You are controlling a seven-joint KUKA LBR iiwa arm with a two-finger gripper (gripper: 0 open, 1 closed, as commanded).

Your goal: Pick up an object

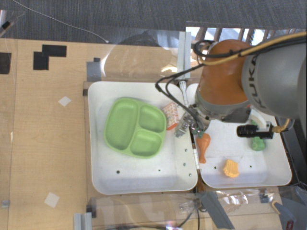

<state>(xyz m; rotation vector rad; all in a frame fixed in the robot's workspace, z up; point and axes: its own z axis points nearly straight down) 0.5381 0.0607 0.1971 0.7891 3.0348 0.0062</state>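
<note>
Camera view: arm [268, 80] reaches in from the right, gripper [184, 127] low over the wall between the two bins, on the left bin's [139, 181] right edge. Cannot tell whether the gripper is spread or closed (too small, cluttered with cable), and nothing is visibly pinched.

Step looks like the approach or descent onto a target, grasp not yet confirmed. Nearest candidates: pink patterned packet [170, 111] just beside the gripper, left bin, touching the green divided plate's [135, 127] rim; orange carrot toy [204, 146] just beside it on the other side, in the right bin [268, 174] against the dividing wall. Yellow piece [230, 168] and small green piece [258, 144] lie farther right, well apart from the gripper.

Next move probably needs centring over one item, clear of the bin wall, then closing and lifting.

Surface: pale wood bench [43, 128] with black square markers [48, 56]; dark carpet [120, 8] beyond.
</note>
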